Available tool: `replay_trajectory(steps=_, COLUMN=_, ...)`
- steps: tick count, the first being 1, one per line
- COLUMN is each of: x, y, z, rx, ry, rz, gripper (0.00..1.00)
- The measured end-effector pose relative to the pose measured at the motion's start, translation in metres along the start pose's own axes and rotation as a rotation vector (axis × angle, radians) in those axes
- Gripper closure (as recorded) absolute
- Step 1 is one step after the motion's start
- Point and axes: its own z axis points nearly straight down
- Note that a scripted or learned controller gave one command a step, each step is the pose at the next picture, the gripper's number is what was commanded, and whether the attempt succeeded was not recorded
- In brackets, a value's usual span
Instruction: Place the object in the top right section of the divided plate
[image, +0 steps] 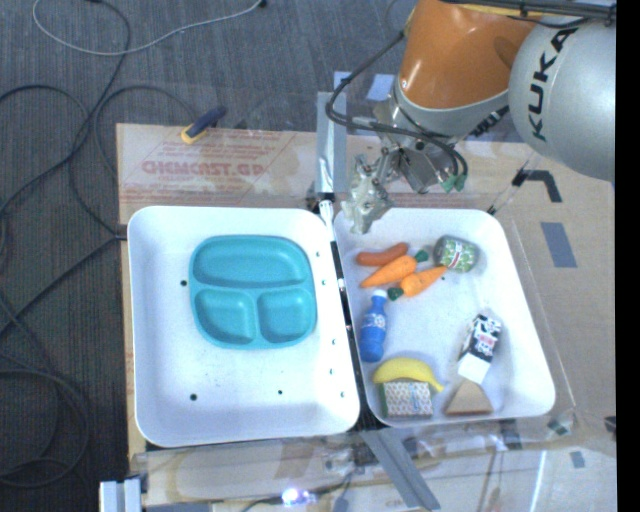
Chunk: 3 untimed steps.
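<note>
Carrots, a bottle and other small toys all lie in the right bin (520, 290), and which one is meant for the plate I cannot tell from here. Starting at the left, the turquoise divided plate (254, 291) sits flat in the left bin (160, 380), its long section toward the far side and two smaller sections nearer me. Across the rims, just inside the right bin, a blue bottle (373, 326) lies near the dividing edge. Beyond it are an orange sausage-like piece (383, 254) and two carrots (403, 274) close together, with a green, patterned can (457, 254) just beside their tips. Nearer the front edge a yellow banana (406, 372) rests against a speckled block (407, 399), a tan wedge (468, 400) lies beside that, and a black-and-white carton (481, 346) stands tilted above it. The gripper (365, 205) hangs over the far left corner of the right bin, under the orange band; whether it is released or clenched I cannot tell.
</note>
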Motion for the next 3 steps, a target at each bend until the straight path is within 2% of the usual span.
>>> replay_trajectory(steps=1, x=-0.018, y=0.016, z=-0.111, rx=0.001, ry=-0.002, rz=0.387, gripper=1.00)
replay_trajectory(steps=2, x=0.001, y=0.052, z=-0.080, rx=0.002, ry=0.001, rz=0.365, gripper=1.00)
replay_trajectory(steps=3, x=0.051, y=0.140, z=0.017, rx=0.000, ry=0.003, rz=0.240, gripper=1.00)
